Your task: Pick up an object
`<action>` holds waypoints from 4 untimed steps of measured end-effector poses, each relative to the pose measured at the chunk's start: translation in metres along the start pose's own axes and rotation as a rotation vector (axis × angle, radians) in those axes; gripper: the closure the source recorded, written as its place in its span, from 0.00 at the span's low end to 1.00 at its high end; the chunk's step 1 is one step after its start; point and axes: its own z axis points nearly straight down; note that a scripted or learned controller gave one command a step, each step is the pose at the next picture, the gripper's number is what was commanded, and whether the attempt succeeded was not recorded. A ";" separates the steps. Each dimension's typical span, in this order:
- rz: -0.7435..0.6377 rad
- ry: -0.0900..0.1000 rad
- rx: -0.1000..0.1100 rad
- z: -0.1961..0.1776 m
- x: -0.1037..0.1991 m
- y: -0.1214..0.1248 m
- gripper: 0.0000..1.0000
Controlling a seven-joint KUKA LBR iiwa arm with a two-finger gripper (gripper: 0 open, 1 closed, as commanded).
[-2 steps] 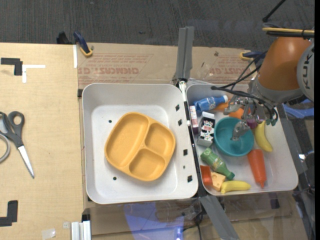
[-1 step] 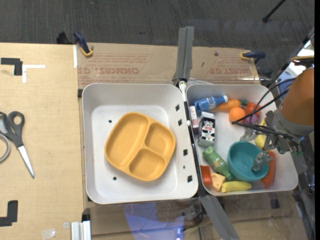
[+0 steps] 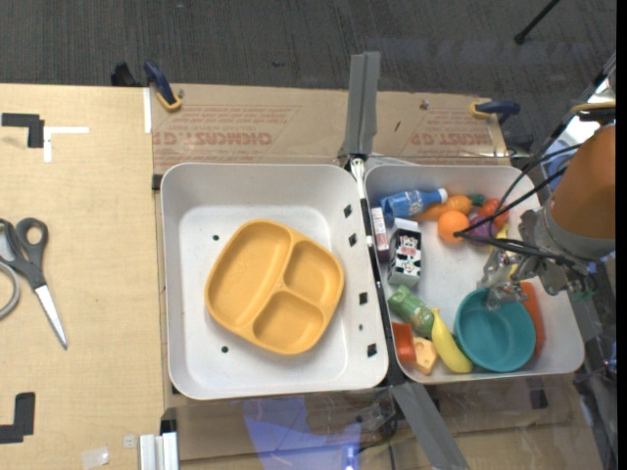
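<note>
The right bin [image 3: 549,365] holds several objects. Among them are a teal bowl [image 3: 498,336], a banana [image 3: 450,346], a green bottle [image 3: 411,308], a black-and-white carton [image 3: 406,252], a blue bottle [image 3: 411,202] and an orange [image 3: 452,224]. My gripper [image 3: 500,287] hangs over the far rim of the teal bowl, reaching in from the right. Nothing shows as held in it. An orange-red object [image 3: 534,302] is partly hidden behind the gripper.
The left bin [image 3: 181,262] holds a yellow divided plate [image 3: 275,285]. A red piece [image 3: 403,341] and an orange wedge [image 3: 424,355] lie at the right bin's front left. Scissors [image 3: 37,272] rest on the bench at far left. Cables [image 3: 524,189] cross above the right bin.
</note>
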 end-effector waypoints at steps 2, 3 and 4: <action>0.207 0.001 0.007 0.003 -0.033 0.049 1.00; 0.207 0.010 0.002 0.007 -0.030 0.052 0.00; 0.200 -0.027 0.027 0.003 0.004 0.089 0.00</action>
